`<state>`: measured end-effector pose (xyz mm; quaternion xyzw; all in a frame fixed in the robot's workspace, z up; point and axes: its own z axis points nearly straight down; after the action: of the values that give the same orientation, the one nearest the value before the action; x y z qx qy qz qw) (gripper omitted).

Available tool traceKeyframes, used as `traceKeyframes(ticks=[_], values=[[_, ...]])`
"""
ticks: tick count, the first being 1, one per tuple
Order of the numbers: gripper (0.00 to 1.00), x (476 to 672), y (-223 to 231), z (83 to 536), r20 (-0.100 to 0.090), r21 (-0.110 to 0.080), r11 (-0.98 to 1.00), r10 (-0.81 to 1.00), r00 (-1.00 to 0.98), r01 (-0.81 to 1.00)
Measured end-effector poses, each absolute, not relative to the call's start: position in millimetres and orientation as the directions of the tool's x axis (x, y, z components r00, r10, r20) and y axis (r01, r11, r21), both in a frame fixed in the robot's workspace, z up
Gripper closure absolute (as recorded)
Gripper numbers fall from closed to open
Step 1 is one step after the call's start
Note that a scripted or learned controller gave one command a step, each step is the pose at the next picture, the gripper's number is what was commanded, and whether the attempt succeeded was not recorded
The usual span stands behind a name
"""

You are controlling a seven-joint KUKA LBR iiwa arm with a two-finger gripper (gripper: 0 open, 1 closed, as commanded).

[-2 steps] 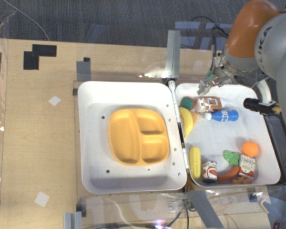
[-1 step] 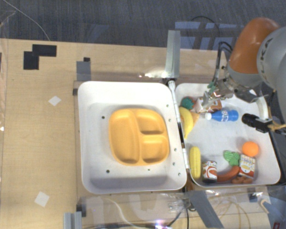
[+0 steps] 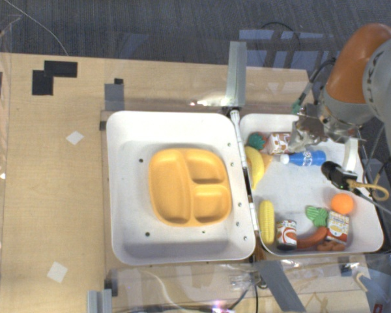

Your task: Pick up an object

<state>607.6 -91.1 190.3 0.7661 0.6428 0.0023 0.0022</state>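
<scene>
Hovering over the blue bottle (image 3: 306,158), which is lying at the back of the right bin (image 3: 378,240), my pincer (image 3: 307,137) is hanging just above it; I cannot tell its state. Beside the bottle, a banana (image 3: 255,163) is resting.

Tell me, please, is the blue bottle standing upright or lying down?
Lying down: the blue bottle rests lengthwise on the right bin floor, white cap pointing left.
</scene>
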Motion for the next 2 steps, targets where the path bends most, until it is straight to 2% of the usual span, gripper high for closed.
traceKeyframes(ticks=[1, 2], values=[[1.00, 624.6, -48, 291, 0.004, 0.007, -0.461, 0.887, 0.461, 0.887], [1.00, 633.7, -134, 233, -0.002, 0.001, -0.436, 0.900, 0.436, 0.900]])
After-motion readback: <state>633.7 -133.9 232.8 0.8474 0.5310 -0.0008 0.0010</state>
